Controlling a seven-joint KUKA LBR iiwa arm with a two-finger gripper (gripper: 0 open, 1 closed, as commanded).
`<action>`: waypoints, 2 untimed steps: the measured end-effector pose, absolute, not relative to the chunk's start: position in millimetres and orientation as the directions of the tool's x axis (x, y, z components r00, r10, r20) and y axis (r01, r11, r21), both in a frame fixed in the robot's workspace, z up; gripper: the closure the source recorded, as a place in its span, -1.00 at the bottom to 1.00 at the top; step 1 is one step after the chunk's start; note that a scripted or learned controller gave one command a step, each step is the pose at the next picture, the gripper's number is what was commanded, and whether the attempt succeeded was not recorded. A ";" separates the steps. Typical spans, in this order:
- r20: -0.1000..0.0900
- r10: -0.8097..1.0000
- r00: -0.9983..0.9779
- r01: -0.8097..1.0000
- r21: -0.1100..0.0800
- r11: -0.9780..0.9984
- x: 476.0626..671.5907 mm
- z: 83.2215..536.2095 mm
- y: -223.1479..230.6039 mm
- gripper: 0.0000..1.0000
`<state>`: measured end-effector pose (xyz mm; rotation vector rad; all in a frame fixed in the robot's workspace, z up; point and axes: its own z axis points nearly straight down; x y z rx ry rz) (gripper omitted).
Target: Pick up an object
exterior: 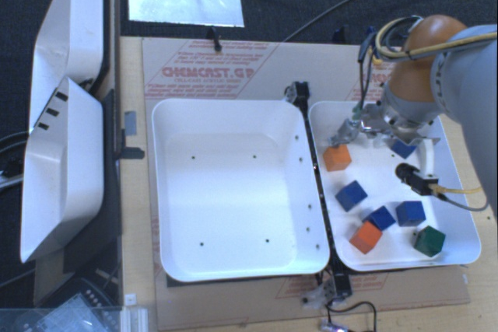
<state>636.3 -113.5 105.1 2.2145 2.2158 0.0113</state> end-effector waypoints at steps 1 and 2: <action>0.000 1.000 -0.002 1.000 0.011 0.002 624.6 101.1 -108.2 -1.00; -0.001 1.000 0.001 1.000 0.008 -0.001 560.3 103.2 -89.5 -1.00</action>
